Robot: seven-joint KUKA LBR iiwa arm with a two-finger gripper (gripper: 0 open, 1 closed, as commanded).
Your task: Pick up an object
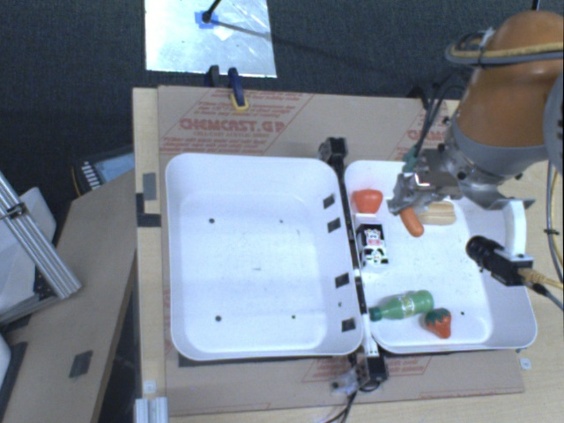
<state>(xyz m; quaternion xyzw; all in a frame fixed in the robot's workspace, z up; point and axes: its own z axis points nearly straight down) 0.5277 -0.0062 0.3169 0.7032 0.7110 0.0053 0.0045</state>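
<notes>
**Ana:** Dark carpet all round, a cardboard-covered bench (pixel 264 122) on it, and two white bins side by side. Start at the pincer, please.

**Ben:** Gripper (pixel 407 203) is low over the far part of the right bin (pixel 511 324), under the grey wrist and orange band. Whether it is released or clenched, I cannot tell; the wrist body hides too much.

**Ana:** Anything in it?

**Ben:** Nothing I can see between its tips. A small orange carrot-like piece (pixel 411 224) lies just at the tip, touching or nearly so. A pale bun-like piece (pixel 439 213) sits right beside that, to the right.

**Ana:** And further out?

**Ben:** A red-orange lump (pixel 367 201) just to the left, near the divider. Nearer us, a small black-and-white box (pixel 374 245) against the bin's left wall. At the near end, a green bottle (pixel 402 306) lying on its side with a strawberry-like toy (pixel 439 322) touching its right end. The left bin (pixel 176 236) is well apart from all that.

**Ana:** So how far along?

**Ben:** I'd judge the approach is done and the grasp is not confirmed. Every object looks to be resting on the bin floor. What's left is closing on one, likely the carrot, and lifting it clear.
</notes>
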